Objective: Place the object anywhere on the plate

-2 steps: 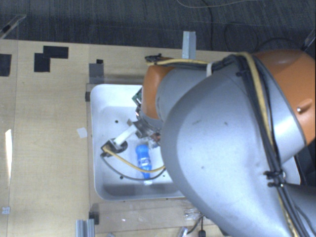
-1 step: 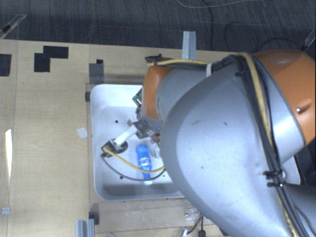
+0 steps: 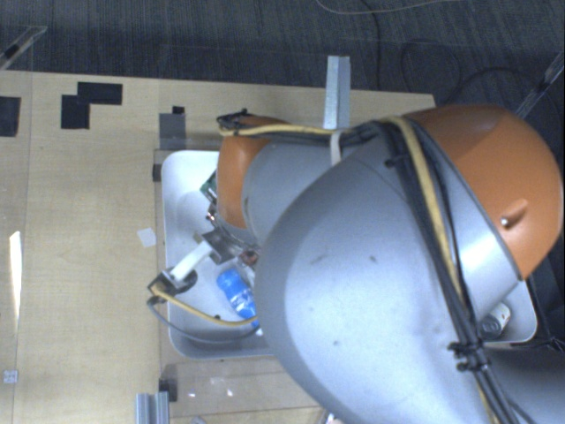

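My arm reaches in from the right and covers most of the view. Its orange wrist band (image 3: 237, 179) hangs over the left white bin (image 3: 173, 177). Below the band the gripper (image 3: 217, 239) points down into this bin, its tip lost among dark parts. A blue bottle-like object (image 3: 235, 293) lies on the bin floor just below and right of the gripper, partly under the arm. A pale round shape (image 3: 188, 208), perhaps the plate, shows faintly at the bin's upper left, left of the gripper. A small green edge (image 3: 210, 184) peeks out beside the band.
A yellow cable (image 3: 196, 312) loops from the wrist across the bin's lower left. The wooden bench (image 3: 79, 237) spreads to the left, with black marks (image 3: 88, 102) at its back. A grey upright post (image 3: 336, 91) stands behind the bin. The arm's grey body hides the right bin.
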`<state>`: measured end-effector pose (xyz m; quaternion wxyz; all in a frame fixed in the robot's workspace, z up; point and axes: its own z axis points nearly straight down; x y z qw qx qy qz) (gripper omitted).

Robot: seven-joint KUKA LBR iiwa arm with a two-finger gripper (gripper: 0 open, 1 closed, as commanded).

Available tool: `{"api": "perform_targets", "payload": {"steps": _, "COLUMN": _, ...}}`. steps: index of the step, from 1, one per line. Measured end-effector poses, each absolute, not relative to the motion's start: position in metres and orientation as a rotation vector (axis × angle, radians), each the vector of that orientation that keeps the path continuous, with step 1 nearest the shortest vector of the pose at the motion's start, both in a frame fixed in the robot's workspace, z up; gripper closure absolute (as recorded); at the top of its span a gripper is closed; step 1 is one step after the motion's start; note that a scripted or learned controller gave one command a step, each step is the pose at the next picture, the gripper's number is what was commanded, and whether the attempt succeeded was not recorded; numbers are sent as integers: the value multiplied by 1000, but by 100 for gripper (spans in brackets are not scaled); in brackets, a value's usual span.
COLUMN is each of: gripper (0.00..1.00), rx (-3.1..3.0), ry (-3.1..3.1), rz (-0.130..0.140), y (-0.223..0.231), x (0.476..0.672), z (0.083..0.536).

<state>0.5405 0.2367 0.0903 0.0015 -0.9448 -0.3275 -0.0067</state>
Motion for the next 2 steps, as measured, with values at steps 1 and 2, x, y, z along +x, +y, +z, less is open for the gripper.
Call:
{"api": "perform_targets", "payload": {"steps": 1, "gripper": 0, "rx": -2955, "ry": -1064, "rz": -23, "y": 235, "x": 517, "z": 91}}
{"api": "perform_targets", "payload": {"steps": 2, "gripper": 0, "rx": -2963, "ry": -1043, "rz": -5, "y": 193, "x": 487, "z": 217}}
